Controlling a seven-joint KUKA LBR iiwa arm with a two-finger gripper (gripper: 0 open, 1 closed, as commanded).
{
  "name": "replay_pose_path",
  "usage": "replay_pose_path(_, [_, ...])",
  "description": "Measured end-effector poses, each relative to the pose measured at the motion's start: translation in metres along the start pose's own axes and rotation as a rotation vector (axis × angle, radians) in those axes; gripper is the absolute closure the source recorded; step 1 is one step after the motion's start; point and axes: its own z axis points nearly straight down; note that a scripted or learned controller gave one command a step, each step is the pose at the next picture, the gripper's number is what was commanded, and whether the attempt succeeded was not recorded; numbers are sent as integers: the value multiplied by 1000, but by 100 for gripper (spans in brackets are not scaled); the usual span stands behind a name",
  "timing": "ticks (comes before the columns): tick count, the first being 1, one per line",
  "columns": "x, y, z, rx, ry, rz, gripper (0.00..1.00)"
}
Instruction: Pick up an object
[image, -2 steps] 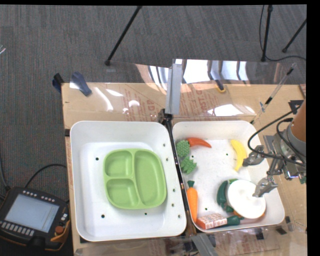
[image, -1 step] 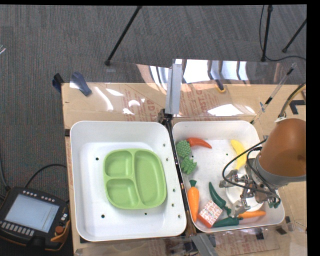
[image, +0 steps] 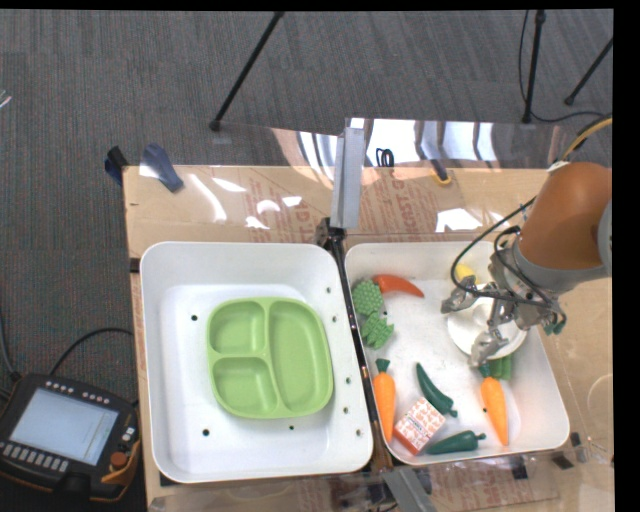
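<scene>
Nearest the camera, along the near wall of the right bin (image: 556, 395), lies a dark green pepper (image: 455, 441), with a red-and-white carton (image: 419, 424) just beside it. Both sit below and to the left of the gripper (image: 497, 328).

Gripper hangs over the right bin's far-right part, above a small white dish (image: 468, 335). Fingers look parted, nothing between them; state judged as open and empty.

Candidate: carrot (image: 495, 408), orange with green top, lying directly below the gripper, close to it, near the bin's right wall. It appears to be a toy vegetable, so likely light, stiff, smooth plastic, somewhat slippery, not fragile. It tapers; best hold is across the thick upper body just under the green top, fingers closing across the short axis. The tip would probably slip out.

Other items, all left of the gripper:
- 2nd carrot (image: 384, 398), against the bin's left wall.
- Dark green pod (image: 433, 388), between the 2 carrots.
- Green bumpy vegetable (image: 371, 312) and red-orange pepper (image: 398, 285), well apart from the gripper.

Left bin (image: 170, 300) holds a green divided plate (image: 270, 357), far left.
</scene>
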Motion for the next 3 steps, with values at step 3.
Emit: replay_pose_path(3, [-53,67,-1,1,-2,248,0])
